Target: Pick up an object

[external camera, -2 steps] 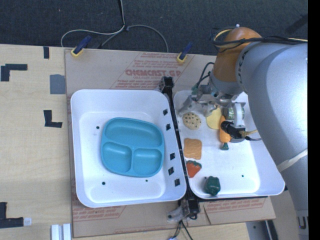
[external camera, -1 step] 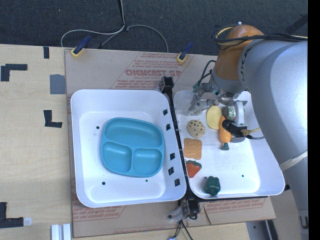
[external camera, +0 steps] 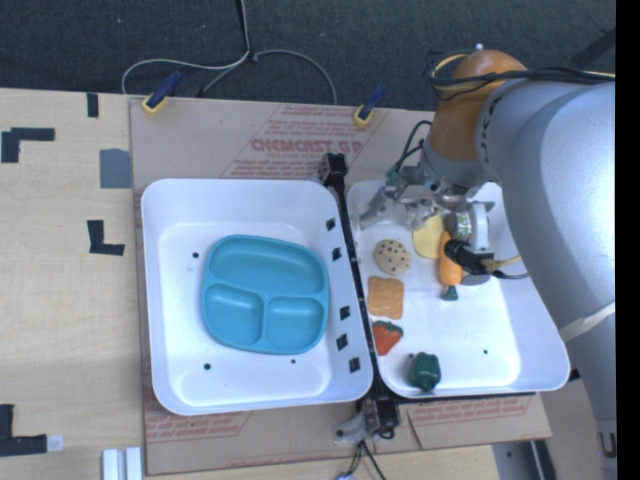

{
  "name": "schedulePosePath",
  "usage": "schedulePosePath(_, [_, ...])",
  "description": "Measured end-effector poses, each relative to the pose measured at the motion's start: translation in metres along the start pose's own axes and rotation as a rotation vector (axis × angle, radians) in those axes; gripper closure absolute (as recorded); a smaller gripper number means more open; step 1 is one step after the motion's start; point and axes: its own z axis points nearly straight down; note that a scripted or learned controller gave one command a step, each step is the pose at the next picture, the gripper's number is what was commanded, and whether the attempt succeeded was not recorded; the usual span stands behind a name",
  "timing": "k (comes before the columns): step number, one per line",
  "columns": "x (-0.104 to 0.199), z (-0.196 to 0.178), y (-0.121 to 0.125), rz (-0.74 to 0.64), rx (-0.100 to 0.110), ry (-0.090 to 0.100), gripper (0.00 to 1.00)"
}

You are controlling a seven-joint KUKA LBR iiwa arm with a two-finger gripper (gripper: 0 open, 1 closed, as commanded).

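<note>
My end effector, grip I cannot tell, low over shallow white right-hand bin, presumably to reach pale yellow toy piece

The arm covers the right bin's far corner and part of a yellow piece.

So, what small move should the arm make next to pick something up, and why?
Probably shift the gripper a little toward the near side and down onto the cookie. The gripper is over the far end of the right bin; the cookie lies close by, apart from the toast and the carrot.
</note>
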Motion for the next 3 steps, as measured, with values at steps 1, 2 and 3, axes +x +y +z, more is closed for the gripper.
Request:
schedulePosePath(1, [0.001, 0.009, -0.029, 0.001, -0.003, 0.002, 0.00])
schedulePosePath(2, [0.002, 0.009, -0.015, 0.001, 0.000, 0.004, 0.00])
schedulePosePath(3, [0.002, -0.001, -0.015, 0.000, -0.002, 0.003, 1.00])
